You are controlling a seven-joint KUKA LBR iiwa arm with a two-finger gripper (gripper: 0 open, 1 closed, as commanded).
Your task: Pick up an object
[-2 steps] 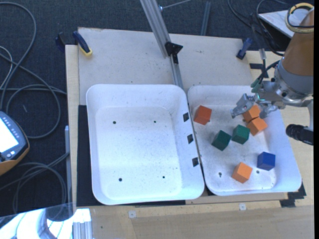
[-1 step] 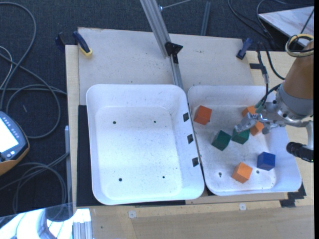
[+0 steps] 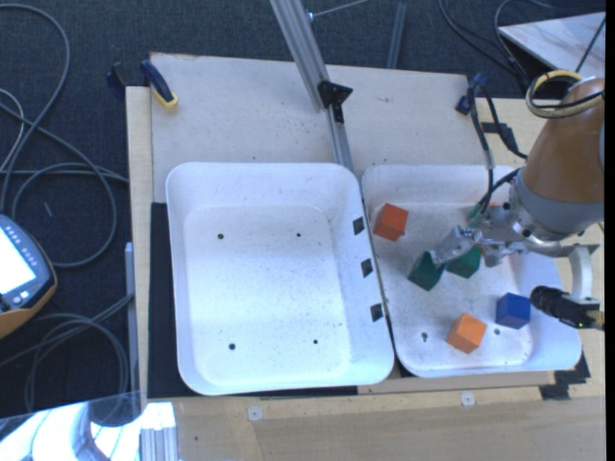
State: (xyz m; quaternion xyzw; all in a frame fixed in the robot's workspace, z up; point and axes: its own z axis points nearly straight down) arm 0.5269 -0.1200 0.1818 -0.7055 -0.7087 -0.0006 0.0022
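Observation:
The right bin [image 3: 538,358] holds several blocks. An orange block [image 3: 390,222] lies at its upper left, and a second orange block [image 3: 467,333] sits near the front rim. A blue block [image 3: 513,310] rests at the right. Two dark green blocks lie mid-bin: one [image 3: 426,271] is on the left and the other [image 3: 465,263] is right beside it. My gripper [image 3: 463,248] reaches in from the right and hangs low over the right-hand green block, partly covering it. The view does not show anything lifted.
The left bin [image 3: 192,185] stands beside the right one, sharing a raised middle rim with black clips [image 3: 365,267]. A slanted metal pole [image 3: 303,36] crosses the bench at the back. Cables trail along the right edge.

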